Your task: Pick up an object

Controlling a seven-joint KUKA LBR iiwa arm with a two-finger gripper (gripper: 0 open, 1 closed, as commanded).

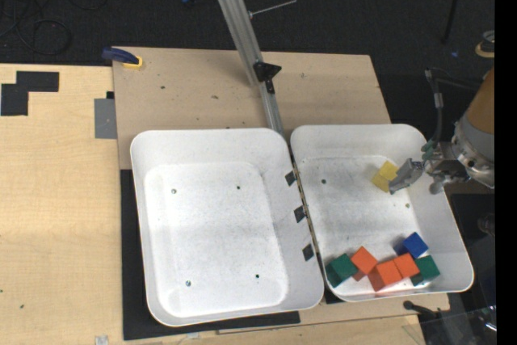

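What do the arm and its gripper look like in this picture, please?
At the right edge, the arm shows a tan-orange band above a grey, ringed wrist. From it extends a small metallic grey gripper with thin dark fingers. A thin grey cable or rod rises beside the wrist.

arm (485, 121): cut off at right edge | claw (414, 172): finger gap too small to judge

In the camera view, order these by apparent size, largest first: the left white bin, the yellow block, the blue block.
1. Left white bin, by far the largest.
2. Yellow block and blue block look about alike; the gripper overlaps the yellow one, so I do not rank them.
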